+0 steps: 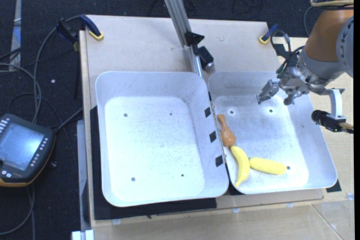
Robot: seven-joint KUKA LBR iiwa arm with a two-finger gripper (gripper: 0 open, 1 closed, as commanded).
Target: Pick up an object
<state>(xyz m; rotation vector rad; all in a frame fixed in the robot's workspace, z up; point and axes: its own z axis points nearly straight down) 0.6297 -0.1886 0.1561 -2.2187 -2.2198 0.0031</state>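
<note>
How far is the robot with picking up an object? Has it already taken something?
Nothing looks picked up yet. The gripper hangs open over the far part of the right bin, with nothing between its fingers. Two bananas and an orange-brown object lie near the bin's left wall and front. What is left: moving to one, closing on it, lifting.

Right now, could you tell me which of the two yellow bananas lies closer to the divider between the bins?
The curved banana, beside the orange-brown toy; the straighter banana lies further right in the right bin.
</note>
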